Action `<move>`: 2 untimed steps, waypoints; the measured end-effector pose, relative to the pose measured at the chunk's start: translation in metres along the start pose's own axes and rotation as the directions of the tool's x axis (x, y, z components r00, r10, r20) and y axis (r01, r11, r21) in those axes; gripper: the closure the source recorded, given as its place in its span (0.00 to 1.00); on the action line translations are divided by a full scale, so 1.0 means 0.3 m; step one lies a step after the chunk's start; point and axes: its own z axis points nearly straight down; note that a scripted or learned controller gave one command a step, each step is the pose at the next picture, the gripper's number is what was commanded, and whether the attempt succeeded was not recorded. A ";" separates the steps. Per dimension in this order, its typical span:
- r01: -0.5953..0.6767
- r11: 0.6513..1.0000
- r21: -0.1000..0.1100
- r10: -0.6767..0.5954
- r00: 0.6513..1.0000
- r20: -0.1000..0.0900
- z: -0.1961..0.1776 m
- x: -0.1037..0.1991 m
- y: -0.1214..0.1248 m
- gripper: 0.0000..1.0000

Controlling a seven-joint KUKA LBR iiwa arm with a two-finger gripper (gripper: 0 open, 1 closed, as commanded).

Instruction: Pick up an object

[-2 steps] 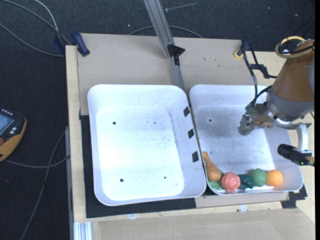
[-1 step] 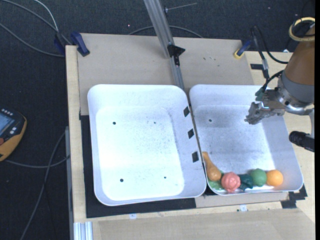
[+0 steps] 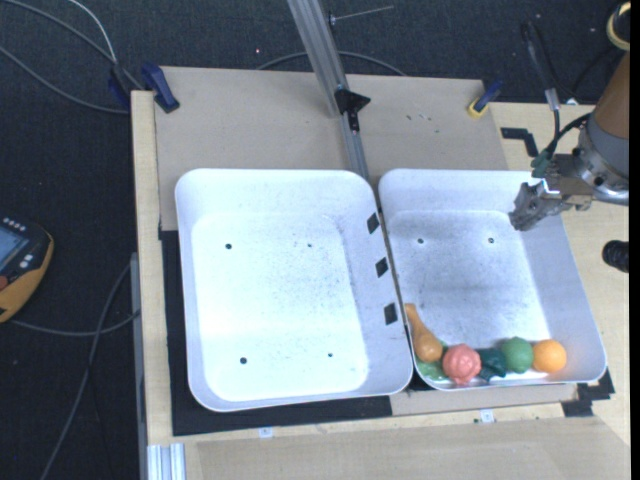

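Toys (image 3: 490, 358) along right bin (image 3: 560, 268) near wall; gripper (image 3: 527, 211) above far rim.

A tan bench (image 3: 300, 118) carries two shallow white bins side by side. The right bin (image 3: 470, 268) sits directly under the gripper (image 3: 527, 211), its far right rim just below the fingers, and the left bin (image 3: 275, 288) lies well off to the gripper's left. Past the gripper's far side, a blue clamp (image 3: 160, 88) and a yellow-blue clamp (image 3: 485, 96) grip the bench's back corners.
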 end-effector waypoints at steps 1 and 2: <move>0.004 1.000 0.006 -0.004 1.000 -0.002 0.049 0.190 0.010 1.00; 0.005 1.000 0.005 -0.005 1.000 -0.002 0.068 0.394 0.046 1.00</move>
